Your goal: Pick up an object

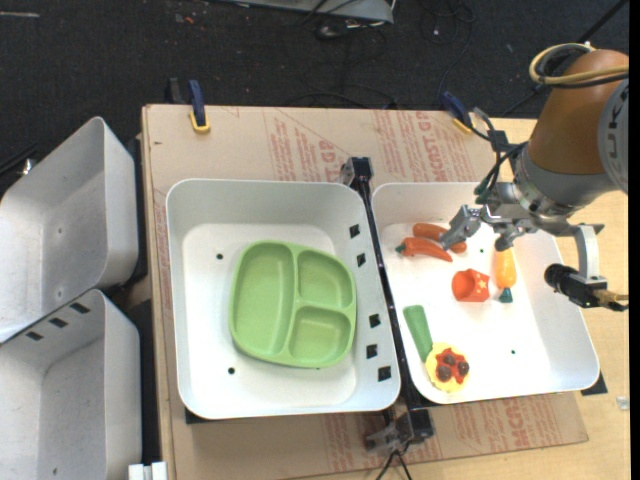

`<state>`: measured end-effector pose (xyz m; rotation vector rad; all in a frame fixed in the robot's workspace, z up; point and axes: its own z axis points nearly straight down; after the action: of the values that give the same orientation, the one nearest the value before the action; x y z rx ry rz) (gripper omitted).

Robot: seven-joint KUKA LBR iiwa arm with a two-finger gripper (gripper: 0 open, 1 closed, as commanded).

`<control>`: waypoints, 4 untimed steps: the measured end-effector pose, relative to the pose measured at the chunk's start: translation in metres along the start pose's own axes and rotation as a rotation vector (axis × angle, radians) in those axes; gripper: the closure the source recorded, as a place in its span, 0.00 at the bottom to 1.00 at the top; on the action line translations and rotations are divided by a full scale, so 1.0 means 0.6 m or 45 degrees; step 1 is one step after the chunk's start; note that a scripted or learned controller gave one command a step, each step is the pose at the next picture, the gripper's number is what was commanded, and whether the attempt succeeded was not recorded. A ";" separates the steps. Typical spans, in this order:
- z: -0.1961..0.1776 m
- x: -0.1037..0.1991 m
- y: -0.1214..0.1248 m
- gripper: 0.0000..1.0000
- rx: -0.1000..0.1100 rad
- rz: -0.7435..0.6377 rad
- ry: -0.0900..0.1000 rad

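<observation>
Two shallow white bins sit side by side on the bench (260,138), and we take them in turn. The left bin (190,298) holds a single light green plate (294,304) with three compartments, lying flat near the middle of the bin floor.

The right bin (560,348) holds the small things. Near its upper left we see two orange-red sausages (428,242), lying close together and roughly parallel. To their right, near the middle of the bin, is a red piece (470,285) (a pepper or tomato shape, we cannot tell which). Just beside it on the right stands a small orange and yellow carrot-like piece (505,266) with a green bit at its lower end. Lower down, by the bin's left wall, lies a green cucumber-like stick (417,329), slanted. Just below it is a small yellow disc (447,366) with dark red berries on top.

The arm reaches in from the right, its orange band above the wrist, and the gripper (487,224) hangs over the upper part of the right bin. We see its fingers spread apart, one (462,226) pointing toward the sausages and the other above the carrot-like piece, with nothing between them.
</observation>
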<state>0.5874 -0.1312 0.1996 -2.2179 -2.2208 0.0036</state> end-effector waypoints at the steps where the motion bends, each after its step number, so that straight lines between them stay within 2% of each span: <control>1: 0.073 0.004 0.003 0.00 0.001 0.002 0.000; 2: 0.148 0.007 -0.008 0.00 0.001 0.002 0.000; 3: 0.126 0.007 -0.006 1.00 -0.005 0.003 -0.001; 4: 0.055 0.008 0.002 1.00 -0.009 -0.001 -0.001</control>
<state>0.5885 -0.1263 0.1667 -2.2212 -2.2254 -0.0030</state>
